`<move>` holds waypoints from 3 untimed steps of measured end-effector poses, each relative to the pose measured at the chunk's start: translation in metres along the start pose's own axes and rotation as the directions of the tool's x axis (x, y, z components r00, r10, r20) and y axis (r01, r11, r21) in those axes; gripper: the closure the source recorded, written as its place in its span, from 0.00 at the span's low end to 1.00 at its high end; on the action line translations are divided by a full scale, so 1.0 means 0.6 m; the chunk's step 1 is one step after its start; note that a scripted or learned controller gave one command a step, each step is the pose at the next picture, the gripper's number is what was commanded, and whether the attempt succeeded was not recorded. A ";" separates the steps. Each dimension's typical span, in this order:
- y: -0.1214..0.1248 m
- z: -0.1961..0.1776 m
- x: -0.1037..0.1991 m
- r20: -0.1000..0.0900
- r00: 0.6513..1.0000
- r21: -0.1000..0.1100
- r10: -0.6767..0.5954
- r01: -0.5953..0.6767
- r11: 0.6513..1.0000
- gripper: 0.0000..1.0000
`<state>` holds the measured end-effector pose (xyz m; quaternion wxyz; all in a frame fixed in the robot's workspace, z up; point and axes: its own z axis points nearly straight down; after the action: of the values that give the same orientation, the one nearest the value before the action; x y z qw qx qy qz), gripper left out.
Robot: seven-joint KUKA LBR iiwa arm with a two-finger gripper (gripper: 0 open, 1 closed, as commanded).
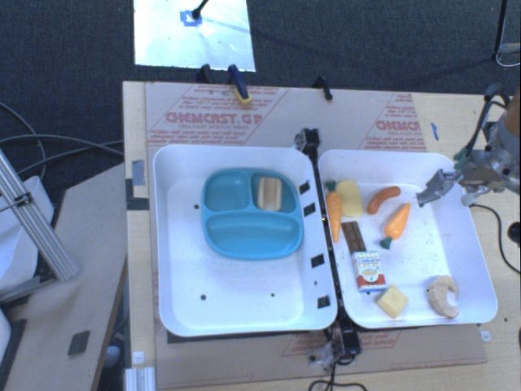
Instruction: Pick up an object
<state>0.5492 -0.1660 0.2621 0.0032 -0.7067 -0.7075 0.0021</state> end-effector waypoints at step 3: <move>-0.011 0.191 0.012 0.000 1.000 -0.004 0.000 0.000 1.000 0.00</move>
<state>0.5417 -0.1588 0.1475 0.0019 -0.7066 -0.7076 0.0010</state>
